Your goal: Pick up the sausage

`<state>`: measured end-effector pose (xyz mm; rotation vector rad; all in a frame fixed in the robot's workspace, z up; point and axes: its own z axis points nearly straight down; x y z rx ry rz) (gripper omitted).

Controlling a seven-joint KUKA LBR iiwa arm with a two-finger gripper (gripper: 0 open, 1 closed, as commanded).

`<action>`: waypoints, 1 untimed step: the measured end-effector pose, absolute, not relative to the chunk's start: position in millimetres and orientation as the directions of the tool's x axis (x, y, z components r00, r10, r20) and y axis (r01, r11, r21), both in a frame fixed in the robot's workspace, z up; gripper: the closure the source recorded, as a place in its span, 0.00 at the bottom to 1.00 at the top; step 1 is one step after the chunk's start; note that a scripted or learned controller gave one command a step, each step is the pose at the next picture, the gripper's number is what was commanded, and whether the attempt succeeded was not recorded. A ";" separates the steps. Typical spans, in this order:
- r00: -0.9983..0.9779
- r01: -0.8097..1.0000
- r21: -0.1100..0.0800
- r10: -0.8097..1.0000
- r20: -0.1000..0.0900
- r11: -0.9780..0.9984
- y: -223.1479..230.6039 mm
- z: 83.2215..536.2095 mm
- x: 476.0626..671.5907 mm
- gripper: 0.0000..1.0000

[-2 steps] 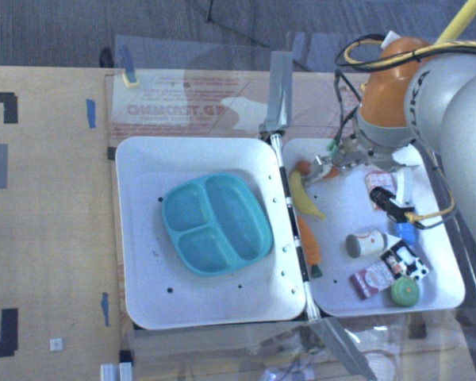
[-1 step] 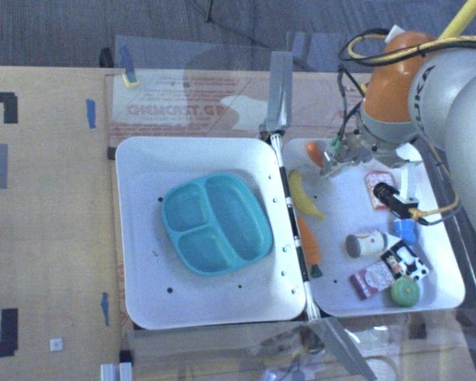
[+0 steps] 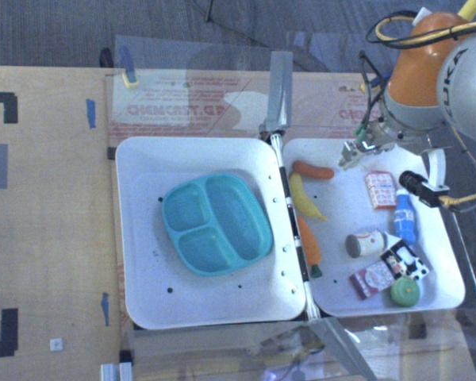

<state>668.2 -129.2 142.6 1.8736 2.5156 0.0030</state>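
The sausage (image 3: 312,170) lies at the upper left of the right bin (image 3: 452,292), just above the banana (image 3: 304,198); likely a light, smooth toy, best pinched across its middle by the gripper (image 3: 357,153), whose state I cannot tell.

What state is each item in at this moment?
sausage: lying flat in right bin, ungrasped
tool: hovering right of sausage
banana: lying beside sausage
carrot: lying along bin's left wall
blue plate: upright in left bin
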 end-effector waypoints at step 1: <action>-0.181 0.984 0.001 0.984 0.000 0.181 -132.4 101.5 667.8 1.00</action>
